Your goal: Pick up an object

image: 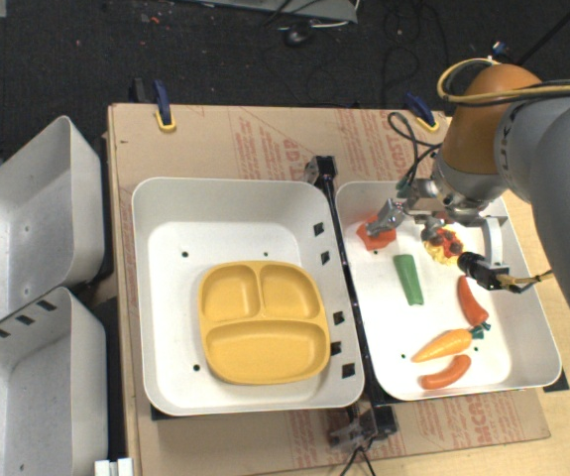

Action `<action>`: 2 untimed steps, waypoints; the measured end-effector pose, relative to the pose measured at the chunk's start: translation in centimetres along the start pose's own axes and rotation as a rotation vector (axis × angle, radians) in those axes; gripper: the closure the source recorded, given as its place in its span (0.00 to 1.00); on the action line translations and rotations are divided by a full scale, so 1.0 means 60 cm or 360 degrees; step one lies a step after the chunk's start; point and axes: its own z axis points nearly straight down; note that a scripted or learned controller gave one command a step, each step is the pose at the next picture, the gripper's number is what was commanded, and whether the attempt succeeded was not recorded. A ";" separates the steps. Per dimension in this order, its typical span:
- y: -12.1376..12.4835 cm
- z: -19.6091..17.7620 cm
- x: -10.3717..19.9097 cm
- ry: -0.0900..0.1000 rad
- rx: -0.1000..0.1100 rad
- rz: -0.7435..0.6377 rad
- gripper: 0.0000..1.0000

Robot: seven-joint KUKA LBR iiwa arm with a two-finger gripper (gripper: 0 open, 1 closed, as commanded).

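My gripper [410, 218] hangs low over the far end of the right bin [532, 365], under the arm's orange band. Just left of it, touching or nearly touching, lies a small red-orange piece [372, 233]. A yellow and red toy [444, 245] sits directly on its right side. Nearer the middle of the bin lies a green stick [408, 278]. Towards the front are a red chilli [473, 300], an orange carrot [445, 343] and a red sausage [445, 372]. I see nothing lifted off the bin floor.
The left bin [166, 226] holds a yellow divided plate [263, 321]. A black divider [342, 266] runs between the two bins. Black cables [408, 137] loop behind the arm at the right bin's far rim. Two white bin shapes [27, 296] stand off the bench at left.
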 end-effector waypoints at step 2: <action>0.008 -0.136 -0.001 -0.0009 -0.0003 -0.0006 1.00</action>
